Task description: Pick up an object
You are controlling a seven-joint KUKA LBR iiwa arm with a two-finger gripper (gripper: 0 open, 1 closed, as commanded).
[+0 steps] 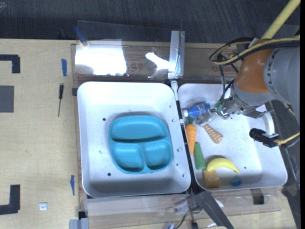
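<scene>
Reaching in from the right of the camera view, the grey arm [281,75] with its orange band [251,73] bends down over the right bin [274,173], and its gripper [224,108] hangs low near that bin's upper middle. Whether the gripper is open or closed cannot be told from this slant, since the wrist hides most of it, and nothing can be seen held by it. Just to the gripper's left lies a small blue and silver object [196,111], near the bin's upper left corner. Below and slightly right of that lies a tan ridged cone-shaped piece [213,133], tilted, apart from the gripper. Along the bin's left wall an orange carrot [191,136] lies lengthwise, and a green vegetable-shaped piece [198,156] lies just below it, their ends close or touching. Toward the bin's lower edge sits a yellow banana [222,164], with a brownish block [211,178] just beside its lower left and a small blue piece [235,181] just beside its lower right. A black cylindrical part [259,136] juts in over the right side of the bin, beside cables. The left bin [90,128] holds a blue divided tray [140,143] lying flat near its middle, with one long compartment at the top and two smaller ones beneath. Both bins stand side by side on the wooden bench [33,142].
</scene>
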